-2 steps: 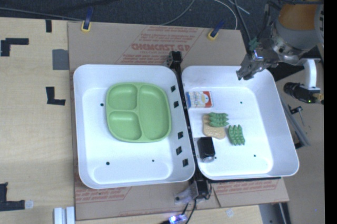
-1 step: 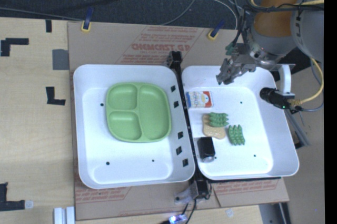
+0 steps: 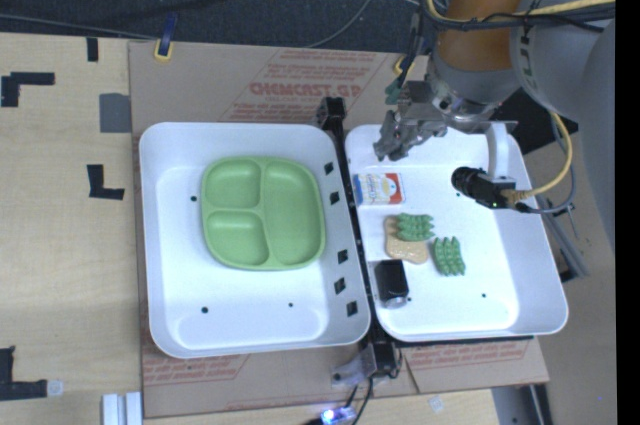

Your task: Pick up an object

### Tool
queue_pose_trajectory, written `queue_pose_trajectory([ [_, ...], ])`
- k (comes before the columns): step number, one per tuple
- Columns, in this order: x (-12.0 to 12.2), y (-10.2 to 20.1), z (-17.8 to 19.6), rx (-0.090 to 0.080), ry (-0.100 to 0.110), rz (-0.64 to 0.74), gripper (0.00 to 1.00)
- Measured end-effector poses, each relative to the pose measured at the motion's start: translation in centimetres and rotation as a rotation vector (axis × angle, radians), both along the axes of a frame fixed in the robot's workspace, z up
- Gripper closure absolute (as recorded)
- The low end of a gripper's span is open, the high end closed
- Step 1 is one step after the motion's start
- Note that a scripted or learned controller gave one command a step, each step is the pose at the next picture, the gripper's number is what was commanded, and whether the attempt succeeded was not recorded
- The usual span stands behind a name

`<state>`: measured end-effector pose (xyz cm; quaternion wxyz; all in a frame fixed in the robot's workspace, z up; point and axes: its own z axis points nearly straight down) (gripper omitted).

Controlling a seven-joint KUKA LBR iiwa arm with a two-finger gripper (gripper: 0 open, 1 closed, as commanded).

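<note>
We see the gripper hanging over the right bin, near the bin's 11 o'clock corner. From this slant we cannot tell whether it is spread or pressed together, and nothing shows gripped in it. The grey arm reaches in from 2 o'clock.

The things to pick from lie in the left half of the right bin. Closest to the gripper, just at its 6 o'clock, is a small white packet with red and blue print, lying flat and apart from the gripper. At 5 o'clock from the packet sits a green studded piece, touching a tan piece at its own 6 o'clock. A second green studded piece lies just beside the tan one, at its 3 o'clock. A small black object lies at 7 o'clock from the tan piece, near the bin's left wall.

The left bin holds a pale green divided plate with three compartments, lying flat near the bin's middle. Both bins rest on a sheet of brown cardboard.
</note>
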<state>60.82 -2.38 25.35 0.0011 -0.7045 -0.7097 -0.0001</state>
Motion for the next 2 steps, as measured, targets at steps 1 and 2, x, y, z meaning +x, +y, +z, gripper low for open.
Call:
queue_pose_trajectory([
  [1, -1.3, 5.1, 0.2, 0.0, 0.001, -0.001, 1.0],
  [2, -1.6, 11.2, 0.0, -0.001, 0.0, 0.0, 1.0],
])
